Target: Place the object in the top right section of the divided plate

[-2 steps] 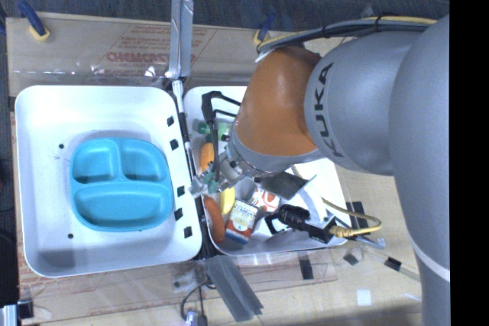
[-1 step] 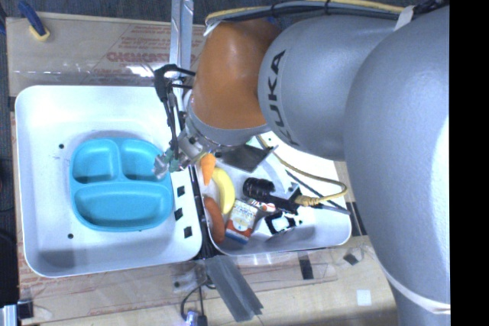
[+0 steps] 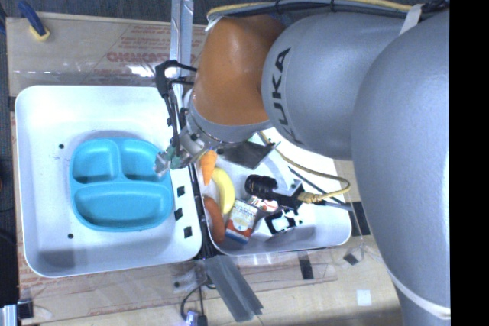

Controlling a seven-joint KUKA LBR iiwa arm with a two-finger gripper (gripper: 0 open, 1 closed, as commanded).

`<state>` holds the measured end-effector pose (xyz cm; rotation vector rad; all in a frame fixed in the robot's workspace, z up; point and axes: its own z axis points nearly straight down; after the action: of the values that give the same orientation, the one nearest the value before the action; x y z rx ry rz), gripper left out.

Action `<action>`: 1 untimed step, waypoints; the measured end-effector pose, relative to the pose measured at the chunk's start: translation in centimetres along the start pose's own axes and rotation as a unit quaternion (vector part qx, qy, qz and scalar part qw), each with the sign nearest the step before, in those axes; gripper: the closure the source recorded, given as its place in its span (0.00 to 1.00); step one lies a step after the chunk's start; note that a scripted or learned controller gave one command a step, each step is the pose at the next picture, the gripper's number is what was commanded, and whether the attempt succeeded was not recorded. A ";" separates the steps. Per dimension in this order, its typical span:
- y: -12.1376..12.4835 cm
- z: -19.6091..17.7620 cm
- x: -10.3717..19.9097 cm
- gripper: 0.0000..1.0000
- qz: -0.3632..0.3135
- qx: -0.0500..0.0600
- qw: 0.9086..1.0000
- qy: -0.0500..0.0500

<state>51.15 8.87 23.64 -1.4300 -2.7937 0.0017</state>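
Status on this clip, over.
Claw at right rim of blue plate, beside top right section. Load: cannot tell. Banana, carrot in right bin. Nothing blocking.

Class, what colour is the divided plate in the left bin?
The plate is light blue; camera view.

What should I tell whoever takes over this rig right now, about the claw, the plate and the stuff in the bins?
Claw: low at the right edge of the blue divided plate, beside the wall between the bins. Whether it carries anything cannot be told.
Things: the plate lies in the left bin. A carrot, a banana and a small carton lie in the right bin.
Done: the plate's top right section shows bare blue, so nothing is placed yet.
Left: get an object into that section and release it.
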 end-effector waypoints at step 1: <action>-1.2 4.6 0.8 1.00 0.209 0.002 0.978 0.000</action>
<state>49.72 8.86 19.01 -1.9818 -2.4311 0.0076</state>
